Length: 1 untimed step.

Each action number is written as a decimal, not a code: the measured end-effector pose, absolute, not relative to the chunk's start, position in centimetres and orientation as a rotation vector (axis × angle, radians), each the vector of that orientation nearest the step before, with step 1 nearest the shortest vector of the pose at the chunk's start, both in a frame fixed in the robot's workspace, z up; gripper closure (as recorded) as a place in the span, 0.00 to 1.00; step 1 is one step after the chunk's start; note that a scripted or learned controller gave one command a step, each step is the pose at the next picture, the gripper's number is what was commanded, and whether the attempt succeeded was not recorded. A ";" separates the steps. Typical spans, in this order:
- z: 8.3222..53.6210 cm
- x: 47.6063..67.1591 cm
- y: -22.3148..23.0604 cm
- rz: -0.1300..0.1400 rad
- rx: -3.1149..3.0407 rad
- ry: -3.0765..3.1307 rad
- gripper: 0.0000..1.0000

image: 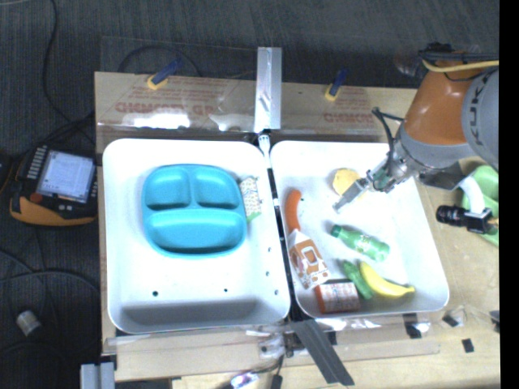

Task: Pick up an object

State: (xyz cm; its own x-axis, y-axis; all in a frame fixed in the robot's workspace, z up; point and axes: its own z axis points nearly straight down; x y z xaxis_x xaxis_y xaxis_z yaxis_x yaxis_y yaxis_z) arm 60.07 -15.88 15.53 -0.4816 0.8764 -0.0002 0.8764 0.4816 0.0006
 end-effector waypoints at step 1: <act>12.0 54.0 -16.5 0.002 1.746 2.615 0.00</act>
State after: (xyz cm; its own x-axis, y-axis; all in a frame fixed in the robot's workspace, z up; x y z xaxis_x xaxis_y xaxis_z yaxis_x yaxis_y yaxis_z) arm 54.04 -16.55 11.97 -0.3833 0.9236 0.0032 0.9236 0.3833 -0.0007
